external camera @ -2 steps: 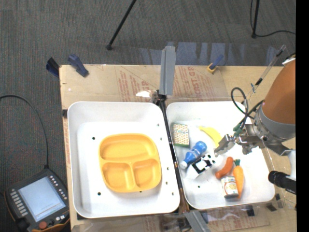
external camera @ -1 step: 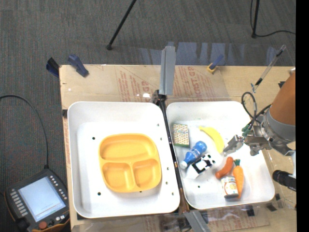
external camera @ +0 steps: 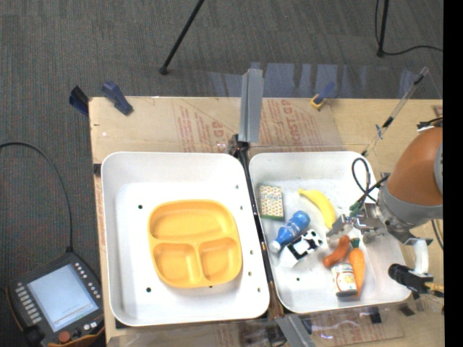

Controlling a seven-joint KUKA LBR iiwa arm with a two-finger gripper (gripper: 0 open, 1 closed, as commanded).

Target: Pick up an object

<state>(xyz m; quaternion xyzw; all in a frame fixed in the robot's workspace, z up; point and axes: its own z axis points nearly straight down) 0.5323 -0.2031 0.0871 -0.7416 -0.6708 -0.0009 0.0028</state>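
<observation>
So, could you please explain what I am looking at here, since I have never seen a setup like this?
This is one photo from a fixed camera above a bench, looking down at a slant. The grey and orange machine on the right is a robot arm; its gripper hangs low in the right bin. That bin holds a banana, a blue bottle, a small patterned card, a black-and-white toy, a carrot and a sausage-like piece. The left bin holds a yellow divided plate. I cannot tell whether anything is held.

right bin (external camera: 289, 166) crowded (toys clustered), far side open
</observation>
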